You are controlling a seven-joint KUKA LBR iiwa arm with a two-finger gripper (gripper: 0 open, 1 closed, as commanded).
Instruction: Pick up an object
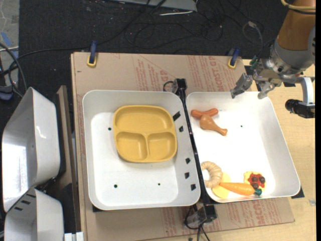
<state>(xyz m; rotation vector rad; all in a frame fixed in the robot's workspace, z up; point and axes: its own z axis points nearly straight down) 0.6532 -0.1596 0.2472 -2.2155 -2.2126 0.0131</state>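
**Tool open above the far rim of the right bin, nothing in it**

Your tool (252,87) hangs at the far right corner of the right bin (281,149), over its back rim. Its two fingers (241,86) are spread apart with nothing between them. The grey arm with its orange band (297,9) comes in from the upper right.

You have the most open room in the middle and the right half of the right bin, where the white floor is bare from the back rim down toward the near corner. The things to pick lie along its left side and its near edge. A chicken drumstick (214,126) lies near the far left, and a small orange sausage (204,113) sits just behind it, touching or nearly touching it. Both are well apart from the tool. At the near edge a shrimp (212,172), a carrot (236,188) and a small pizza slice (255,179) crowd together close against the rim; the carrot lies on a flat yellow piece (221,191).

The divider (187,134) where the two bins meet runs just beside the sausage and shrimp. The left bin (95,149) holds a yellow sectioned plate (145,133) with bare floor around it. Both bins sit on a cardboard sheet (130,67) clamped to the tabletop (307,149), with cables (150,29) behind.
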